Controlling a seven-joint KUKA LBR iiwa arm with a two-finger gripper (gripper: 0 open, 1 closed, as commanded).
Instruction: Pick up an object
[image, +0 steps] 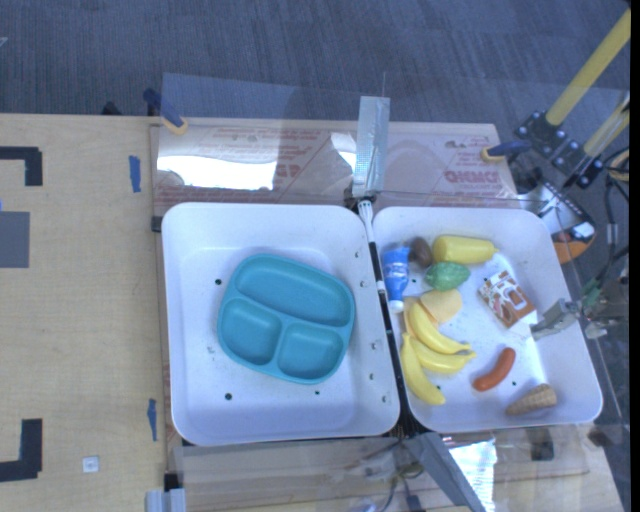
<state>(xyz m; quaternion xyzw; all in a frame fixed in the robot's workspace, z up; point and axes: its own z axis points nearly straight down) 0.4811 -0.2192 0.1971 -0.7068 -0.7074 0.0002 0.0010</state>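
Observation:
The right bin (575, 395) holds several toy foods. Two yellow bananas (432, 345) lie at its left side, beside a blue bottle (396, 272). A yellow oblong piece (462, 248), a green piece (447, 275) and a small brown piece (421, 250) sit toward the back. A red-and-white snack pack (503, 296) lies mid-right, a red sausage (493, 369) in front of it, and a tan cone (532, 400) at the front right. My gripper (556, 319) shows as a grey tip at the bin's right rim, just right of the snack pack, with nothing visibly in it.
The left bin (190, 260) holds a teal divided plate (286, 317). A ridge (375, 290) separates the two bins. Yellow-and-black fixtures (570, 120) and cables crowd the area right of the right bin. A clear panel stands behind both bins.

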